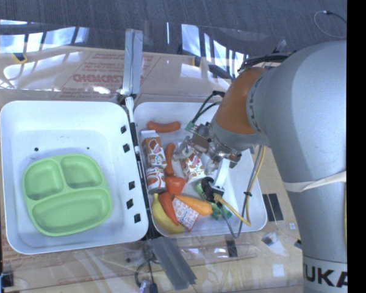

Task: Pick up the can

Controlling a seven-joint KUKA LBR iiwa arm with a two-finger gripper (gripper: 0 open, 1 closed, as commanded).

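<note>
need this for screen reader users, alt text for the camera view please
A grey robot arm reaches from the right into the right white bin, its gripper low among toy food, near the can lying by the bin's left wall. The left bin holds a green divided plate.

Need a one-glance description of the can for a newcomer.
Look in the right bin, not the one with the green plate. Against its left wall, just below the sausage, lies the can: a cylinder with a brown-and-white label, unlike the plain orange and yellow food beside it.
</note>
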